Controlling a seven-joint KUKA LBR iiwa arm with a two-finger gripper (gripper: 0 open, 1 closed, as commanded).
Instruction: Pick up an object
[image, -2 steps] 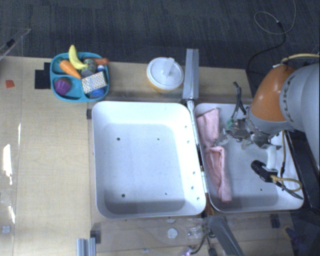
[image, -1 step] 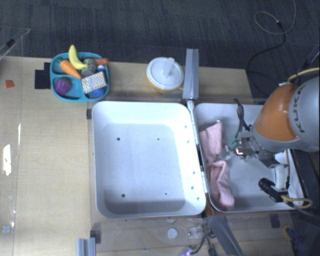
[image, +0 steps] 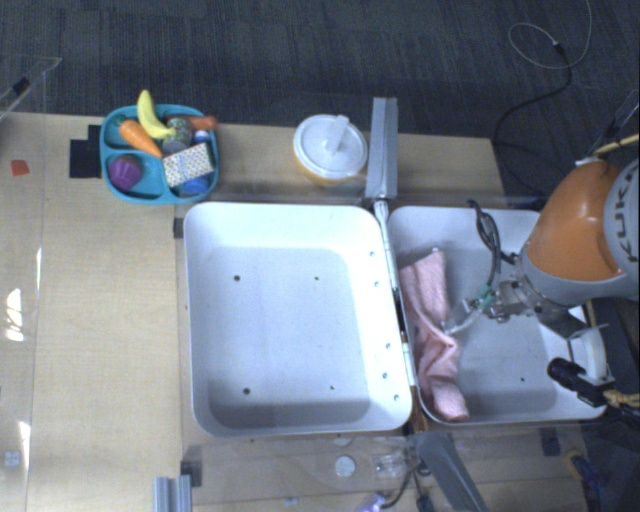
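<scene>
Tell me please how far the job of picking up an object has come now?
Done: the claw has reached into the right bin, right beside the pink cloth. In hand: working at the cloth's edge; I cannot tell whether it grips. Left: the cloth lies on the bin floor, not yet lifted.

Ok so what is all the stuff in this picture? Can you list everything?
Bins: two, white, side by side on the bench.
Cloth: one, pink, lying crumpled along the left wall of the right bin.
Tray of toy food: one, blue, holding a banana, a carrot and other bits, at the bench's far left.
Lidded cup: one, white and yellow, behind the bins.
Cable: one, thin, on the dark floor.
Gripper: one, on the grey-and-orange arm, low in the right bin beside the cloth.
</scene>
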